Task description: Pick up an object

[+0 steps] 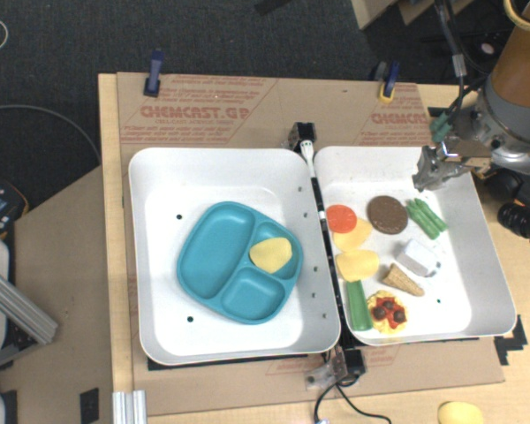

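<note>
Two white bins sit side by side on the worktop; the claw (428, 173) hangs over the upper part of the right bin (486, 272), whether spread or pressed together I cannot tell; just below it lie a green bean pod (426, 217) and a brown round cookie (388, 214); further down and to its left are an orange disc (342, 218), yellow pieces (357, 264) and a cone (402, 280); well to its left, the left bin (150, 237) holds a blue divided plate (225, 263) with a yellow piece (270, 253) in one compartment.
</note>
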`<state>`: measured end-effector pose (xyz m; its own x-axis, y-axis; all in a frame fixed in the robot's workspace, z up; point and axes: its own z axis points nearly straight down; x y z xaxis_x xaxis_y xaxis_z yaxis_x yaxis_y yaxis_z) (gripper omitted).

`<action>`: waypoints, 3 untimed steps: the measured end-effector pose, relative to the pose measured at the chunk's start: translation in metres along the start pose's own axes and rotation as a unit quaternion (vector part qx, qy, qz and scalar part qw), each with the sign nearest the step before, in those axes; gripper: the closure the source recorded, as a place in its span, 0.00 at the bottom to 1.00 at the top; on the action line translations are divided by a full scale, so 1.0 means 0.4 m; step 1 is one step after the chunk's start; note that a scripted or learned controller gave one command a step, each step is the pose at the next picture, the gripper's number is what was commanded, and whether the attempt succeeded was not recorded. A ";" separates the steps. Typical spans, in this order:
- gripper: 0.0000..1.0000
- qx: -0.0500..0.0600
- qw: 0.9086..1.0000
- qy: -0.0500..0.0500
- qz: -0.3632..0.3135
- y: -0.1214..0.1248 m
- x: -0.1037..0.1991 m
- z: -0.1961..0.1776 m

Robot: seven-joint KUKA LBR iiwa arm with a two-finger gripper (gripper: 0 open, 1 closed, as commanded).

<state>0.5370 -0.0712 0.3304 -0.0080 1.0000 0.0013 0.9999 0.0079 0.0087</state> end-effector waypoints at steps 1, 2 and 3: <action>1.00 -0.007 1.000 0.000 0.001 -0.141 0.106 -0.424; 1.00 0.010 1.000 -0.001 0.004 -0.141 0.135 -0.115; 1.00 0.007 1.000 -0.001 0.007 -0.145 0.000 -0.042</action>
<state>0.4788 -0.0716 0.3465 0.0052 1.0000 0.0002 1.0000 -0.0052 -0.0047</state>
